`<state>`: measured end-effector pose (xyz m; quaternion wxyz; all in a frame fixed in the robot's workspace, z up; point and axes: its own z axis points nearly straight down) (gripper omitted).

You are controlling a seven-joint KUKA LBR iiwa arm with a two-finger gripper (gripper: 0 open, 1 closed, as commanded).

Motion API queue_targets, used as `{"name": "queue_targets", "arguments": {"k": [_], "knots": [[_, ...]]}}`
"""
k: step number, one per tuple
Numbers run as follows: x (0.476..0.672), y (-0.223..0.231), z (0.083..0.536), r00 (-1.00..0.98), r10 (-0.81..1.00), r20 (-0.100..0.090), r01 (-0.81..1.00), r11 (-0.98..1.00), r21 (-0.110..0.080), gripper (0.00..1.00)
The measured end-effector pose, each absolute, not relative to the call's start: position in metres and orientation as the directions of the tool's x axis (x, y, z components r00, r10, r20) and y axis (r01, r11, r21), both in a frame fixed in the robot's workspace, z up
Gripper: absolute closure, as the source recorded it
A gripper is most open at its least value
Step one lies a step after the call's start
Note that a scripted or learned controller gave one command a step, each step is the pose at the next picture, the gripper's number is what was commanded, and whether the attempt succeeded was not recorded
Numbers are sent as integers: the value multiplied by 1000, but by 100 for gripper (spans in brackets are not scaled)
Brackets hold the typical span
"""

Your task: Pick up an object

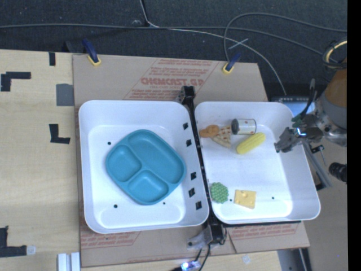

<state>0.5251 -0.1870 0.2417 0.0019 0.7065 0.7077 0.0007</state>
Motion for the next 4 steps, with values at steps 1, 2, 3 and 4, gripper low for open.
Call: {"name": "queue_targets", "arguments": {"k": [1,2,3,4], "knots": [[539,-144,233,-5,1000,1,1000,5,-1,100],[558,-91,221,-7,1000,1,1000,7,-2,100],[572,-34,214,-7,1000,1,1000,7,-2,100],[600,14,224,-7,1000,1,1000,7,1,100]]}}
